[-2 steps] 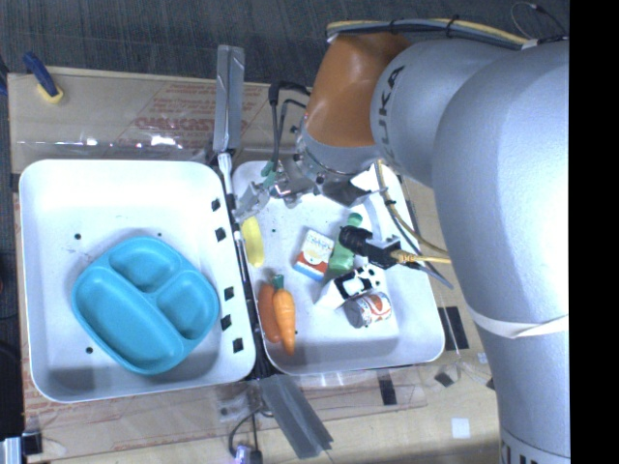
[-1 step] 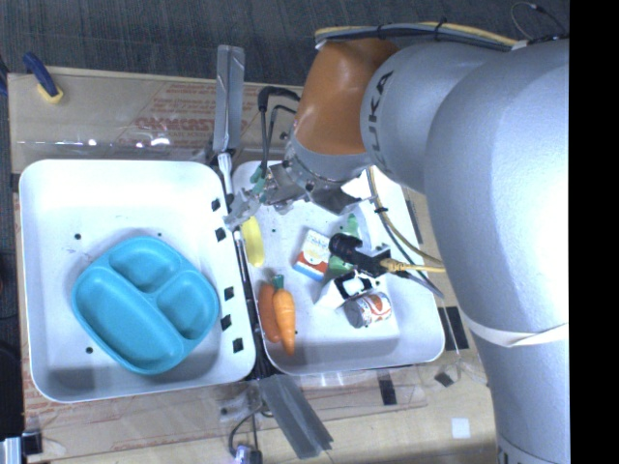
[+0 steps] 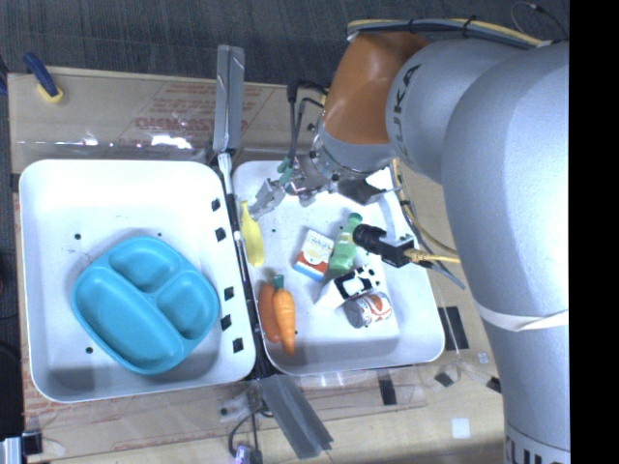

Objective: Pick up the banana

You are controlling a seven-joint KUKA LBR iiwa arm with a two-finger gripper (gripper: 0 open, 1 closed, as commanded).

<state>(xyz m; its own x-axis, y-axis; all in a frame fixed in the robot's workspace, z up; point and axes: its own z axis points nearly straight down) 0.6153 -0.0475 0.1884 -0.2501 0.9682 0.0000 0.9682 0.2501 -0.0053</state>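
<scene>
Bench [image 3: 116, 104] — two white bins [image 3: 39, 259] side by side.

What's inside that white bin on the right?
The right bin holds a banana by its left wall, a carrot, a green bottle, a small carton and a can. The arm covers its far corner.

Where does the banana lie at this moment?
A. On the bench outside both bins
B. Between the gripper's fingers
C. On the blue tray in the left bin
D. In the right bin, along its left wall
D: the banana lies in the right bin against its left wall, just above the carrot.
</scene>
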